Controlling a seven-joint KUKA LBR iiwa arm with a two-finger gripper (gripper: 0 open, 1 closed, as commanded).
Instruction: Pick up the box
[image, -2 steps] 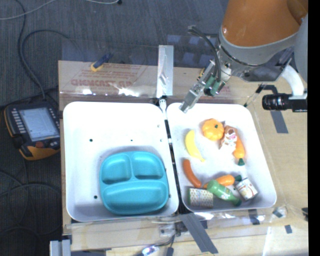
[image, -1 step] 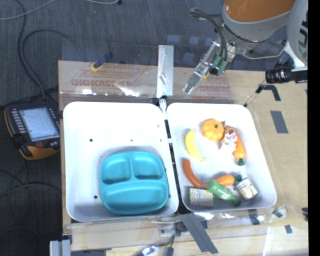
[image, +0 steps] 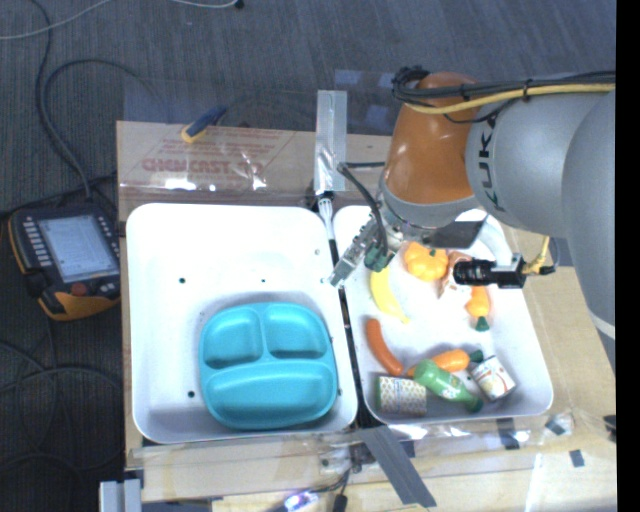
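The box (image: 402, 395), grey and patterned, lies at the near edge of the right bin (image: 530, 345), well apart from the gripper (image: 362, 250), which hangs at the bin's far left by the divider. Whether its claw is apart or together, I cannot tell. Between them lie a banana (image: 387, 292) and a carrot (image: 383, 346); a green bottle (image: 445, 384) touches the box's right side. The arm (image: 470, 140) reaches in from the right. A blue tray (image: 266, 364) sits in the left bin (image: 160, 300).

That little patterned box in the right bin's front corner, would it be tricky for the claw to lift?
Probably light: the box looks like small cardboard. It lies flat, so it seems unlikely to roll. Access may be the trouble: it sits close against the right bin wall with a green bottle touching it, so it might slide or jam rather than lift cleanly.
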